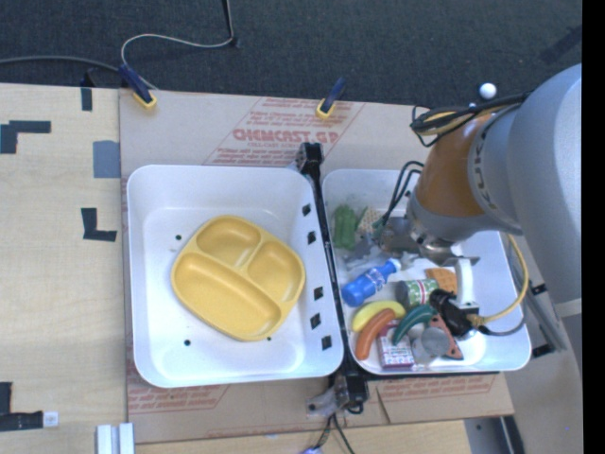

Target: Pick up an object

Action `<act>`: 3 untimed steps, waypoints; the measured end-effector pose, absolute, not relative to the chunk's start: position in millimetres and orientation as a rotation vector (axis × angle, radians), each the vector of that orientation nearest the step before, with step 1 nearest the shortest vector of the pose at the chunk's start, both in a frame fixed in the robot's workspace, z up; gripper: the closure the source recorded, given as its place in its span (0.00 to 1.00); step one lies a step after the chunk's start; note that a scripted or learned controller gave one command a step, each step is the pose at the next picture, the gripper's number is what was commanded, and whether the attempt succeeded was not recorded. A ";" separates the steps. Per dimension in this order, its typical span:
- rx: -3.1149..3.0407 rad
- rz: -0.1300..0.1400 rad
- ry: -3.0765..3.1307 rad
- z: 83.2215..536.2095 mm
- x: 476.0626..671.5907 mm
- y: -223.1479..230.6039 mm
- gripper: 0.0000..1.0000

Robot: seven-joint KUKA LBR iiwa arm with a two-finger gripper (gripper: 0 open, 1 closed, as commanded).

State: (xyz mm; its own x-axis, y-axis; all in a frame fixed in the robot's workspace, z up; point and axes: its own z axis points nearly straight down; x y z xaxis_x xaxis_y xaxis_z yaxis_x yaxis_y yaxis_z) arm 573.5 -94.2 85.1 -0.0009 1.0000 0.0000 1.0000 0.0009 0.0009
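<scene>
1. The desk point(57, 282) carries two shallow white bins side by side on a cardboard sheet point(274, 130), with a black divider strip point(321, 253) running between them from far to near
2. The left bin point(151, 348) holds a yellow sectioned plate point(238, 275) lying flat near its middle; bare white floor surrounds the plate on all sides, widest along the near and left rims
3. The right bin point(501, 348) holds the loose objects, packed toward its left and near rims: a green item point(345, 223) at the far left, a blue bottle point(367, 283) beside the divider, a yellow banana point(373, 311) touching a red-orange sausage shape point(372, 330), a small printed box point(395, 353) at the near rim, and a green-labelled can point(416, 291) in the middle
4. The arm point(515, 168) enters from the right and covers the far right part of the right bin; its orange band point(444, 173) lies above the bin's far half
5. The claw point(421, 244) sits low over the far-middle of the right bin, near the green item and just far of the blue bottle and can; whether it is open or closed cannot be told, and no object is seen held
6. Two yellow clamps point(139, 88) point(331, 100) grip the far edge of the cardboard, well apart from the bins
7. Open floor in the right bin is limited to a strip along its right rim
</scene>
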 end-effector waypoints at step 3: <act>2.220 -0.001 2.223 103.9 573.3 -94.0 1.00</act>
